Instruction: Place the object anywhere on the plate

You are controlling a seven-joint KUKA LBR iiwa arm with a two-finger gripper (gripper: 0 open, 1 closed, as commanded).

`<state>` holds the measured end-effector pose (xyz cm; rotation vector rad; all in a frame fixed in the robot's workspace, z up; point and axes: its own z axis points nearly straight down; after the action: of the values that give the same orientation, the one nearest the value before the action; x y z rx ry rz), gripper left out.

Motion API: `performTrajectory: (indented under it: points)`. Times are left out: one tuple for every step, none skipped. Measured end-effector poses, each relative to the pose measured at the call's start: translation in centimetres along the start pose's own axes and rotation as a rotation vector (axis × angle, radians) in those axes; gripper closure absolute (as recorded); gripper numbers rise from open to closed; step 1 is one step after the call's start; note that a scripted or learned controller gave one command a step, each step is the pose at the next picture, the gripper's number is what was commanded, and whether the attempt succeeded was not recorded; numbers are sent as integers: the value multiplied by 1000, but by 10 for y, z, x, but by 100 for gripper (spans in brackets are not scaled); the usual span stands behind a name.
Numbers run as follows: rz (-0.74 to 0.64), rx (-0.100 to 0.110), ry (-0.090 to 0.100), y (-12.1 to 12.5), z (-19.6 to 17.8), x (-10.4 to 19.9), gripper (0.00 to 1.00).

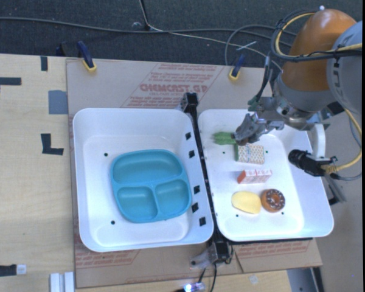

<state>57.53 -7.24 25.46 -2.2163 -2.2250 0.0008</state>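
Robotics lab: industrial arm [319, 53] over clamped cardboard sheet [170, 87] on counter [24, 181] (tape markers, loose cables [170, 29]), two white bins [85, 126].

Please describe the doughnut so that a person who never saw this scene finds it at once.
Look in the right shallow white bin, at its near end. The small round brown doughnut with a centre hole lies touching the yellow oval toy; it alone is ring-shaped.

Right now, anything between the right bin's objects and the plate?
Only the two bins' adjoining rims, with black clips along them, between the right bin and the blue plate. The plate's compartments look bare. The gripper is above the green item.
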Motion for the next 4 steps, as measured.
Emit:
performTrajectory:
  points:
    - [2, 1, -1, -21, 9, 52, 100]
    - [1, 1, -1, -23, 21, 105, 100]
    - [-1, 2, -1, -31, 25, 165, 100]
    - [1, 3, -2, -41, 35, 220, 100]
